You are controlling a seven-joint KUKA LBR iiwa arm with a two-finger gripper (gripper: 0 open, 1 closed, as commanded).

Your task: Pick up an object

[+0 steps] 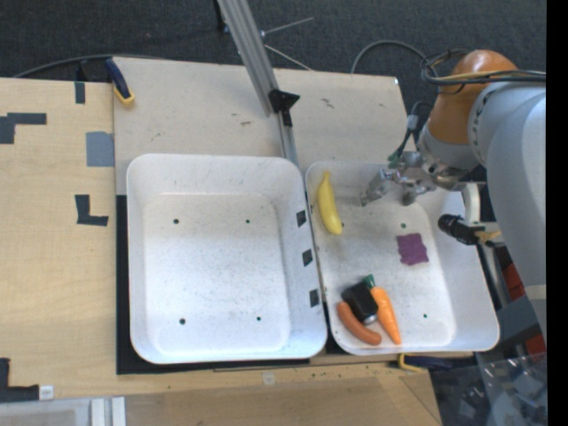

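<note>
Tool point(389, 191) hovers over the back of the right bin point(469, 327), fingers spread, gripping nothing, so I judge I'm in the approach. Banana point(329, 204) lies just to its left, near the bin's wall. Next move: line up and drop. Purple block point(412, 249) sits mid-bin; carrot point(384, 314), black piece point(360, 301) and sausage point(358, 324) crowd together at the front.
</note>
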